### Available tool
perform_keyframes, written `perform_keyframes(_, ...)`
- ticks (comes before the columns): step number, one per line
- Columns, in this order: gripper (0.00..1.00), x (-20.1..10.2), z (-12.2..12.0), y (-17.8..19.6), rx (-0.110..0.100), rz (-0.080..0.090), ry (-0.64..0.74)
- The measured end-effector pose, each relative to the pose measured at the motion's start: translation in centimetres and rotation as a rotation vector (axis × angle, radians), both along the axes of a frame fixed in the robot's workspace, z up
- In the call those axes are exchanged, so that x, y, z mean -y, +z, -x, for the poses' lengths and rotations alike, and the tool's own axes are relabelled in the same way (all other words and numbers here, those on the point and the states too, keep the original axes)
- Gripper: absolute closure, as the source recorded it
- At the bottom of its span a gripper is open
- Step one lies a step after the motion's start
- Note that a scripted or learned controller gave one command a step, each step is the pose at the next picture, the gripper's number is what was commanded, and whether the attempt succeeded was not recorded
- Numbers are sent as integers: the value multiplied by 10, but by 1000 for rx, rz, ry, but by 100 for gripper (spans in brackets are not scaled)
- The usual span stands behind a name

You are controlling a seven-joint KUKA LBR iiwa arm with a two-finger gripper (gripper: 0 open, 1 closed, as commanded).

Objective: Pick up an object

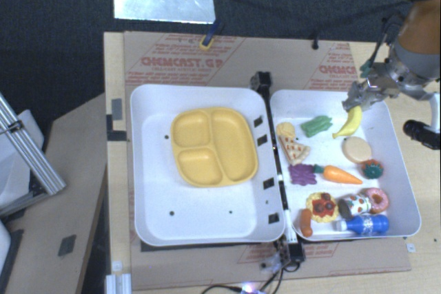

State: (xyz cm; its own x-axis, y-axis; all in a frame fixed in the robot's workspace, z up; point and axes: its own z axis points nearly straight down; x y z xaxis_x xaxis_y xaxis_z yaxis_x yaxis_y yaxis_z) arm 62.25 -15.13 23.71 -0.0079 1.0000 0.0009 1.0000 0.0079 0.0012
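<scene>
The right bin [403, 169] holds several toy foods. A yellow banana [350, 122] lies tilted near its far right corner, with a green toy [315, 125] to its left and a round tan bun [357, 149] just in front. My gripper [362, 95] hangs at the banana's upper tip, low over the bin's far right part. Whether it touches the banana is unclear. The grey arm with its orange band [420, 31] comes in from the right edge.
In the right bin also lie a pizza slice [293, 148], purple grapes [302, 174], a carrot [340, 175], a pink donut [376, 199] and a blue bottle [365, 224]. The left bin [148, 210] holds a yellow divided plate [210, 147].
</scene>
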Motion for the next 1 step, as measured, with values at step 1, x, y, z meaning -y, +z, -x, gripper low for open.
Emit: perform_keyframes(1,100,-43,33,-13,-3,-1,0)
